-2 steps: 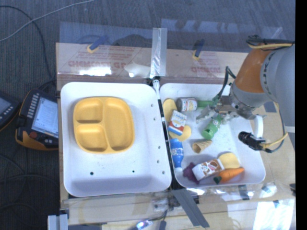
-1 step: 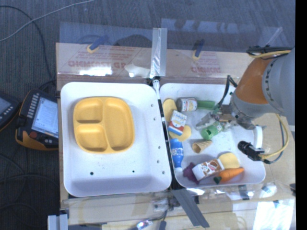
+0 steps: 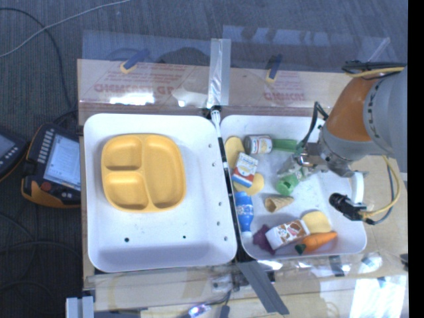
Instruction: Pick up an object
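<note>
Dark carpet surrounds the surface bearing two white bins. We find the jaws' gripper low in the right bin, just above a green object; whether it is grasped, we cannot tell. We count one yellow tray in the left bin, one carrot, one blue bottle.

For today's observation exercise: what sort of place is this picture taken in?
Probably a robotics lab: a robot arm reaches over two white bins, one with toy food like a carrot, beside a control pendant.
</note>
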Controlling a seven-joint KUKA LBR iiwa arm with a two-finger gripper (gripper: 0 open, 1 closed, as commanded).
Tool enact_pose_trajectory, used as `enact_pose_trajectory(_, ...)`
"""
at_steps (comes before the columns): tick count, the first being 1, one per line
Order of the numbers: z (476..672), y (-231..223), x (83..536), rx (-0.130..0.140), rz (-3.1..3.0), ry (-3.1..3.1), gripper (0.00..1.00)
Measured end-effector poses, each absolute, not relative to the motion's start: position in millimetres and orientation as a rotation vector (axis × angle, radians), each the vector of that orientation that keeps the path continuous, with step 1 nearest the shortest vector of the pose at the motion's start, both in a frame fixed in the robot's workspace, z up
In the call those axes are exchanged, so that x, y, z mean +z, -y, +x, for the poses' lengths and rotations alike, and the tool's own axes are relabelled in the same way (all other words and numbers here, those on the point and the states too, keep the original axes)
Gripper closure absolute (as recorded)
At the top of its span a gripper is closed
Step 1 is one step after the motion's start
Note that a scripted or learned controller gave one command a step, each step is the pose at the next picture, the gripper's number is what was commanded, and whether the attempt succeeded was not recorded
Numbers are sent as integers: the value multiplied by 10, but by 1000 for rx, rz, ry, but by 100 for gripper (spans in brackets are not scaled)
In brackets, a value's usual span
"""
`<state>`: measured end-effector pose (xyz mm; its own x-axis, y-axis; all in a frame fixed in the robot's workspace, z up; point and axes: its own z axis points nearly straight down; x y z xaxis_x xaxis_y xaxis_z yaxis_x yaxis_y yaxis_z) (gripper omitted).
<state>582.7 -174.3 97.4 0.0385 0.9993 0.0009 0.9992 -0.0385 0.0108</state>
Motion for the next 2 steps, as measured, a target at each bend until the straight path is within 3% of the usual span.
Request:
enact_pose_trajectory(1,5960,1156,965,-6,2103,-2338,100)
enact_pose_trajectory(2,6106,679,2070,-7,2215,-2228,100)
